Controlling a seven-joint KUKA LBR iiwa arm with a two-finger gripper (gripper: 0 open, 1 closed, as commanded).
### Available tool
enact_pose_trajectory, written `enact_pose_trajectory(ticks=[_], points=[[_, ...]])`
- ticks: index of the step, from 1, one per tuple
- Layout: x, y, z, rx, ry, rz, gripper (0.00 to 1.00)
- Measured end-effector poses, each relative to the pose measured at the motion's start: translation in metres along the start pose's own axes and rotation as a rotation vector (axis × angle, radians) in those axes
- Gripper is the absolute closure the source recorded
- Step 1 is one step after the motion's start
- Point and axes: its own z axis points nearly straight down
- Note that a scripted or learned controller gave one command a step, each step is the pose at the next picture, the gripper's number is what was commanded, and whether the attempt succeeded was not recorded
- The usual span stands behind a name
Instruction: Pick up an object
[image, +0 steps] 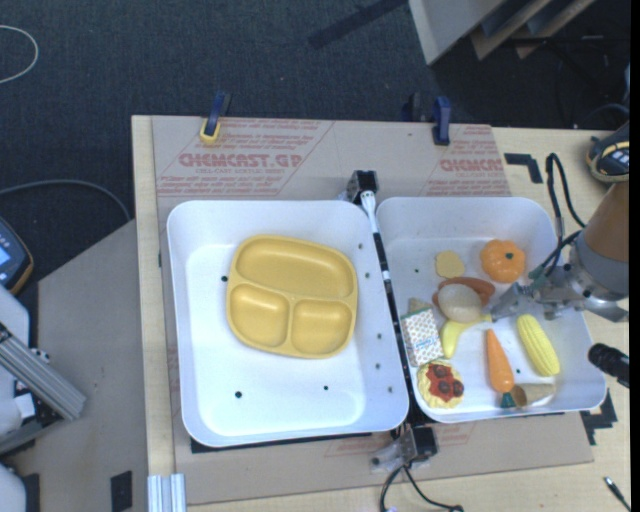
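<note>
Ok, right bin (470, 212) is where the pickings are, and the nearest candidate for us is the corn (538, 344). It lies flat on the bin floor, long axis running up-left to down-right, just below the gripper (512, 297). So the target sits down and a touch right of the tips, close by but apart.

Gripper first: dark fingers poke out leftward from the wrist over the bin, tips near the onion slice (462, 296). Are they spread or closed? We can't tell from this angle, too dark and too small. Nothing visibly sits between them, so we call no hold.

Working outward from the corn: carrot (498, 362) lies just left of it, roughly parallel, green end toward the near wall. Banana piece (452, 336) further left, next to a small packet (422, 336). Pizza slice (441, 384) at the near-left corner. Orange pumpkin (502, 260) sits up behind the gripper, a pale chip (449, 264) left of it.

Left bin (200, 330) holds the yellow divided plate (292, 296), well apart from the arm, not in play.

Our read: a short shift toward the near wall puts the tips over the corn, and closing across its short width looks the best bet. Carrot is close alongside, so a finger may nudge it.
</note>
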Motion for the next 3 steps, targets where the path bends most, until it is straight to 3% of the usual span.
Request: enact_pose_trajectory(ticks=[1, 2, 3], points=[[0.001, 0.002, 0.022, -0.004, 0.003, 0.001, 0.00], [0.001, 0.004, 0.010, -0.010, 0.000, 0.000, 1.00], [-0.002, 0.007, -0.053, -0.008, -0.005, 0.000, 1.00]])
